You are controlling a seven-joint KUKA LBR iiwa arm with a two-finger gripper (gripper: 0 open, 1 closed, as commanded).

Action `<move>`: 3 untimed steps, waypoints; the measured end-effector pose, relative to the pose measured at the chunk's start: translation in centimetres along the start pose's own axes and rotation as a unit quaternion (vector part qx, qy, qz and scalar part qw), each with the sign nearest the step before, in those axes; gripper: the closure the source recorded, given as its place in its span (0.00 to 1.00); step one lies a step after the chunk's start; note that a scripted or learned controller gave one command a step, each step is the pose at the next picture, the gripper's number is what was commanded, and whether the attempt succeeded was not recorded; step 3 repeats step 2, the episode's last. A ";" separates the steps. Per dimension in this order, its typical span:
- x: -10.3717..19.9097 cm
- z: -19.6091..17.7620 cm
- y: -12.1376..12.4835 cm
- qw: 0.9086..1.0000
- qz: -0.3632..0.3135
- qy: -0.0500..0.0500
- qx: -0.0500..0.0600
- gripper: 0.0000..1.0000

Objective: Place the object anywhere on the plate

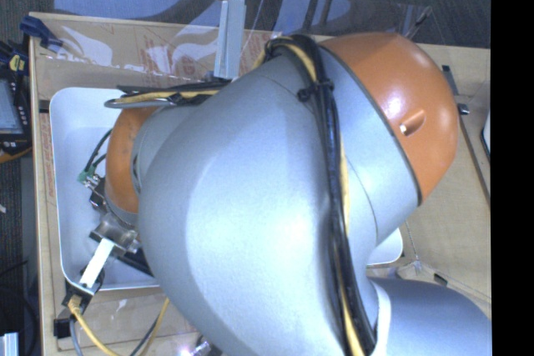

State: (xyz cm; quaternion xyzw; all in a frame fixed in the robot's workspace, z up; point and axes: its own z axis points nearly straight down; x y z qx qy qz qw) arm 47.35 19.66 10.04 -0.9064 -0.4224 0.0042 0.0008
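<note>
The big grey arm (pixel 275 213) covers most of the view. It has a round orange part (pixel 400 112) near the top right, and a second orange part (pixel 121 162) shows lower down on the left. Black and yellow cables (pixel 329 137) run along the arm.

Under the arm sits a white bin (pixel 67 137) on the left. The arm hides most of it. The bin rests on a light wooden surface (pixel 463 204).

A clear plastic wall (pixel 167 0) stands along the back, with a grey metal post (pixel 232 33) in it.

Low on the left, a small metal piece with a white tab (pixel 98 263) sticks out over the bin's edge.

The arm hides the claw, so I cannot tell how it stands. I cannot tell where the object or the plate is either.
</note>
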 end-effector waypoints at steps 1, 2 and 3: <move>-5.3 -5.0 4.6 0.991 0.135 0.002 -0.001 1.00; -5.8 -12.2 5.1 0.997 0.071 0.003 -0.001 1.00; -5.8 -12.2 5.1 0.997 0.071 0.003 -0.001 1.00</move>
